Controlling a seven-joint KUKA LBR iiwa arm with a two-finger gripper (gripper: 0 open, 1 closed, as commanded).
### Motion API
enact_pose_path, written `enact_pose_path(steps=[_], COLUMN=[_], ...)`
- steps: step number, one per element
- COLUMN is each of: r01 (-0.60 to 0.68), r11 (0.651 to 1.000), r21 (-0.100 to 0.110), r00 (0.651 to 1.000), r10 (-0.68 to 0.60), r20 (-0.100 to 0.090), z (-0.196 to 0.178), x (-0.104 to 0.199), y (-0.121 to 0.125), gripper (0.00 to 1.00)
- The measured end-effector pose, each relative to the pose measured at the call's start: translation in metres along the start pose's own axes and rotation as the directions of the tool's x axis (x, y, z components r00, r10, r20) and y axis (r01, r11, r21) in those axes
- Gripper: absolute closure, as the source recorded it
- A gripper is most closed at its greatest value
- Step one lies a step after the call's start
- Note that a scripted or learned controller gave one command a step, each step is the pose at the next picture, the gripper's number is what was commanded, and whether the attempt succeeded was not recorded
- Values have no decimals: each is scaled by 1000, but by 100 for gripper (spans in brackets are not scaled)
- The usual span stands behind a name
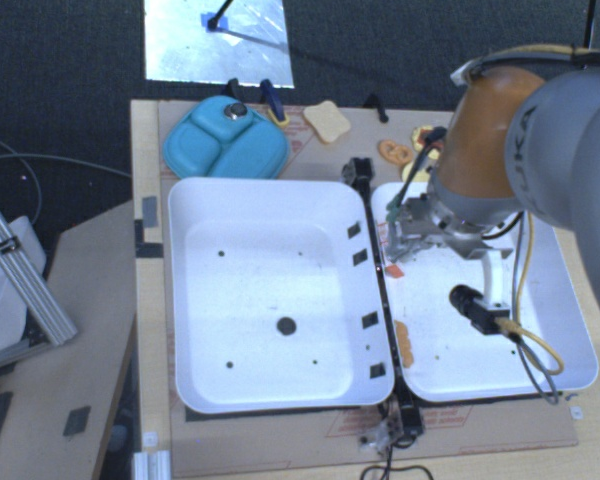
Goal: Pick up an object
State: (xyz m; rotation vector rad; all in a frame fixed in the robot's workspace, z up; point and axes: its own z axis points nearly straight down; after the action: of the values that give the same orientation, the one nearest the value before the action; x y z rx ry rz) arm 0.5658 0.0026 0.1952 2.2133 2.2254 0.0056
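The gripper, its opening impossible to tell, hovers by a small red piece, likely light, best pinched across its width.

Robotics lab: KUKA arm over two white bins on a plywood table, loose cables, alu framing, dark carpet.

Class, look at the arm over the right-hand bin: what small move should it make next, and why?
Probably a short descent. The gripper hangs at the right bin's left edge, directly above a small red object by the divider, and nothing is visibly held. The orange object lies further down the divider.
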Motion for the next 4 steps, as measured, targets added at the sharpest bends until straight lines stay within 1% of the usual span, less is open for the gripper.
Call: enact_pose_path(steps=[1, 2, 3, 4], r01=[0, 5, 3, -9], r11=[1000, 1000, 1000, 1000], r21=[2, 7, -16, -4], r00=[1000, 1000, 1000, 1000], r10=[0, -5, -4, 9], r20=[-1, -3, -8, 0], z=[-28, 3, -197, -240], x=[10, 79, 107, 51], y=[-26, -30, -75, -77], gripper=[100, 100, 100, 100])
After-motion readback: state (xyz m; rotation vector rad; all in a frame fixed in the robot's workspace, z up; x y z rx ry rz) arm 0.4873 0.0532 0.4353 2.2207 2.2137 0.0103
